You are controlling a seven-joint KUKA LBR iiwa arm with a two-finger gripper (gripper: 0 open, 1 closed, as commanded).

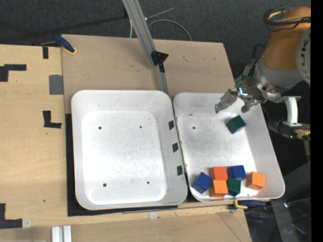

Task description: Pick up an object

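My gripper [237, 105] hangs over the far part of the right bin [202, 135], its two fingers spread apart and open with nothing between them. A dark green block [235, 124] sits tilted just in front of the fingertips, apart from them. Along the near edge of the same bin lies a cluster of blocks: a blue one [202, 181], an orange one [219, 173], another blue one [237, 172], a second orange one [219, 187], a green one [233, 186] and an orange one [256, 180] at the right end.
The left bin [121, 145] stands beside the right one, their rims touching in the middle. A slanted metal rail [144, 29] crosses the bench behind the bins. The arm's orange band [285, 49] is at the right.
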